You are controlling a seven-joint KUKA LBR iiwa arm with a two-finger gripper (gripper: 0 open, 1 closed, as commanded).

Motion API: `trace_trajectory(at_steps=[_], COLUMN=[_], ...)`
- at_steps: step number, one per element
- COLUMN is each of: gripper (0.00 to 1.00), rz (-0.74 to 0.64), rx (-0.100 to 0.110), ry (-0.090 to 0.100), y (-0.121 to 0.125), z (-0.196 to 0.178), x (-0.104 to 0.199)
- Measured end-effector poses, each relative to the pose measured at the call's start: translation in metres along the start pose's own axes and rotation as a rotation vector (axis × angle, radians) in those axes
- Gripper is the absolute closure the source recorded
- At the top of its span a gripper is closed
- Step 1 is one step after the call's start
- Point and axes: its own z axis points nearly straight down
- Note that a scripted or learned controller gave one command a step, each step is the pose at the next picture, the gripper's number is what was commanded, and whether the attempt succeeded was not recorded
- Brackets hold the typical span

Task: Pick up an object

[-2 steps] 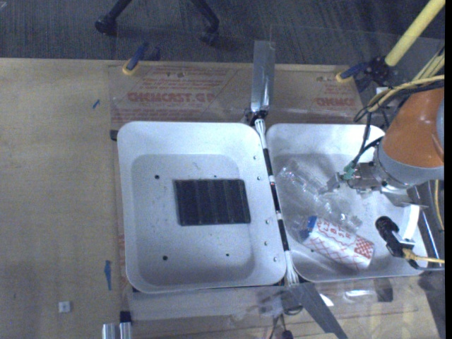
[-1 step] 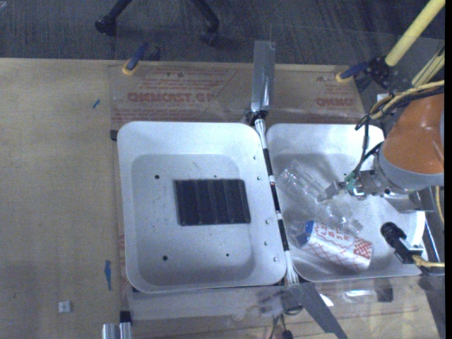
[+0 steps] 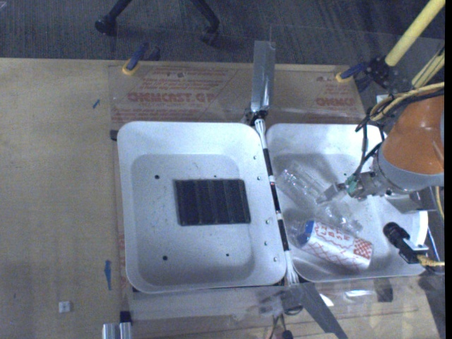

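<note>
A clear plastic bottle (image 3: 300, 180) lies in the right bin (image 3: 318, 141), near its left wall. In front of it rests a red-and-white checkered packet (image 3: 344, 243) with a blue end (image 3: 306, 232). My gripper (image 3: 344, 188) reaches in from the right and hovers low over the middle of that bin, just right of the clear bottle and above the packet. Another clear, crumpled piece of plastic (image 3: 344, 216) sits right under the gripper. A flat black ribbed slab (image 3: 212, 201) lies in the middle of the left bin (image 3: 141, 154).
A metal divider post (image 3: 261, 83) stands at the back between the two bins. The arm's orange band (image 3: 417, 143) hangs over the right bin's right side. Blue and yellow clamps (image 3: 138, 57) hold the board at the rear.
</note>
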Motion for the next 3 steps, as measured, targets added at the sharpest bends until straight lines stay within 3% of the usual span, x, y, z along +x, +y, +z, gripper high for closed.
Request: trace_trajectory(at_steps=[1, 2, 3], gripper=[0.0, 0.0, 1.0], rz=[-0.124, -0.15, -0.147], rx=[0.054, 0.111, 0.115], ry=[0.018, 0.039, 0.04], y=[-0.043, 0.012, 0.011], z=[0.04, 0.046, 0.038], x=[0.007, 0.005, 0.005])
